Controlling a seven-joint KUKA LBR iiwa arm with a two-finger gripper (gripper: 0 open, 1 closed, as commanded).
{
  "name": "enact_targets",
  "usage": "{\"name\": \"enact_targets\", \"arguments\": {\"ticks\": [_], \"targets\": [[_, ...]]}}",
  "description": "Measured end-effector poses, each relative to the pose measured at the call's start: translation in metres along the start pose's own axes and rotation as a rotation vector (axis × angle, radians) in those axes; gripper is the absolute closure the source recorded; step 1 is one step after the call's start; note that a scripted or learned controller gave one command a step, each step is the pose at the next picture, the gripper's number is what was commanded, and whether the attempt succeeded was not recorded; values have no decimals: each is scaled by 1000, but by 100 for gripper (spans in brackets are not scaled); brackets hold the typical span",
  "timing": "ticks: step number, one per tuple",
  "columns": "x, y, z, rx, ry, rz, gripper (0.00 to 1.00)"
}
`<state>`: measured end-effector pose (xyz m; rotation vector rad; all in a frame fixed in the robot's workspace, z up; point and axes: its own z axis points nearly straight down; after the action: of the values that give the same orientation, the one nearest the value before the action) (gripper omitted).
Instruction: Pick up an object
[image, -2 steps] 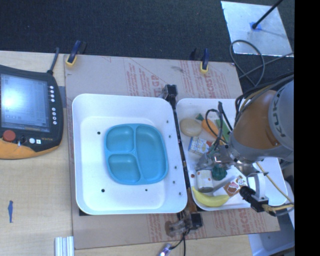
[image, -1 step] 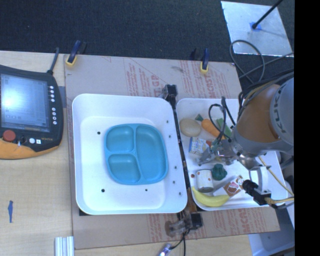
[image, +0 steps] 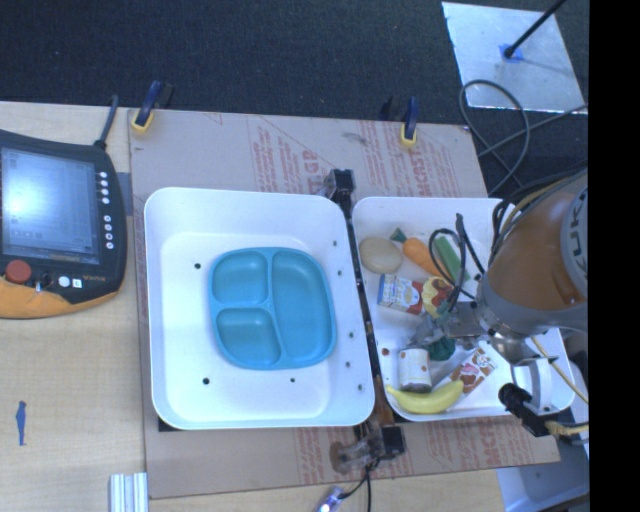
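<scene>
the likeliest target is the small white cylindrical cup (image: 414, 367) standing in the right white bin (image: 375, 215), near that bin's front edge and just behind the yellow banana (image: 428, 399). the end effector (image: 441, 337) hangs down into the clutter right beside it, over a small dark green piece (image: 442, 350); its state cannot be told from this slanted view, and nothing is seen held in it. the step in hand looks like the descent or reach onto an object, with the pick not yet done. the next move probably calls for settling on one item alone and lifting straight up without dragging its neighbours.

counting the right bin: one banana along the front edge, one white cup, one printed white carton (image: 398, 293) in the middle, one beige round object (image: 381, 254) by the back left corner, one orange carrot (image: 420, 254), one green vegetable (image: 448, 256), one colourful wrapper (image: 474, 371) near the front right. the left white bin (image: 170, 300) holds one blue divided plate (image: 272, 307). one grey arm (image: 535, 270) reaches in from the counter's right side. one tablet controller (image: 55, 230) lies at the counter's left edge.
</scene>
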<state>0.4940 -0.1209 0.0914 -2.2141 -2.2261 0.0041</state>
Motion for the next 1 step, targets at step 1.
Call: {"name": "enact_targets", "arguments": {"ticks": [1], "targets": [[-1, 0, -10, 1, -1, -4, 100]]}}
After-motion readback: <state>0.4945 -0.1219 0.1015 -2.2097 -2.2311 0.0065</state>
